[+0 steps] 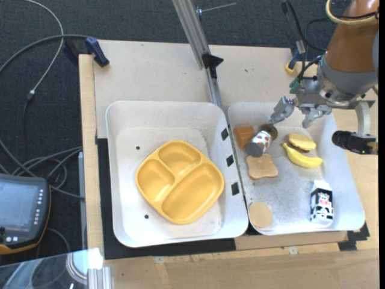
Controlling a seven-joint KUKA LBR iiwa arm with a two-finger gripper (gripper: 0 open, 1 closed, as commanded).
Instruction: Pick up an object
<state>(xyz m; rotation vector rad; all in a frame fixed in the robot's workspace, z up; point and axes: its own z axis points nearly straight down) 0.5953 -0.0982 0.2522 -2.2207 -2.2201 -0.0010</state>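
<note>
The can (261, 142) lies tipped against the toast (262, 167) in the right bin (346, 212), below the gripper (299, 112) (open, holding nothing). Best to descend straight, fingers straddling its narrow width, clear of the banana (302, 156).

No readable text showing anywhere, milk carton (322, 205) at four o'clock displaying a cow picture, can (260, 142) label lying too blurred
</note>
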